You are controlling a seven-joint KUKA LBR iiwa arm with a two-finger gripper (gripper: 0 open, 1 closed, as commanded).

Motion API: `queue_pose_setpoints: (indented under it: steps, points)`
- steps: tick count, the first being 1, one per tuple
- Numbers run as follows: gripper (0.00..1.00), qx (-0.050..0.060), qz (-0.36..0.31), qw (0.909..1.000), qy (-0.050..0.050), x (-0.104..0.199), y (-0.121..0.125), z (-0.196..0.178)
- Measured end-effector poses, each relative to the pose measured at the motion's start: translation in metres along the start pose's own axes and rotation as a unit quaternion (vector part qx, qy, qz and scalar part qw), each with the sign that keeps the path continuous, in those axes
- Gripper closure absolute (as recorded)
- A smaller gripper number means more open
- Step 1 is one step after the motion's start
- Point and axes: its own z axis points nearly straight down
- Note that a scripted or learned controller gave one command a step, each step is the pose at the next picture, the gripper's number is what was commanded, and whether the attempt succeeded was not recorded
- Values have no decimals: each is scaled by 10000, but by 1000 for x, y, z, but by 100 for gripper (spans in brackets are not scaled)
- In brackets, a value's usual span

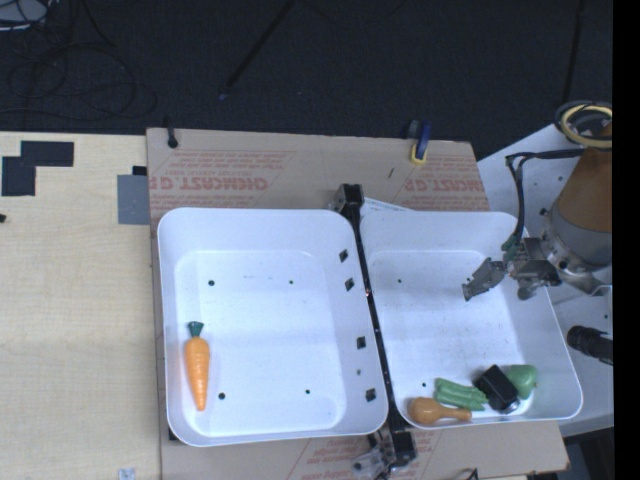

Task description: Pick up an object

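I see the gripper [482, 281] hanging over the right bin [440, 238], near its right wall; can't tell how the jaws stand. Toy carrot [197, 365] lies alone in the left bin [250, 223], by the left wall, open floor all around. Right bin's near-right corner is crowded: green vegetable [459, 393], black block [496, 387], orange gourd-shaped toy [436, 411], touching. Far half has bare floor.

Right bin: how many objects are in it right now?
4, all clustered at the right bin's near edge: an orange gourd, a green pod, a black block and a green piece. More may hide beneath them.
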Motion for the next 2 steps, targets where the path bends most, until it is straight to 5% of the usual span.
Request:
queue_pose_setpoints:
  steps: [1, 2]
  points:
    - [0, -5, -35, 10000, 3, 75, 48, 115]
    - [0, -33, -11, 10000, -7, 77, 102, 97]
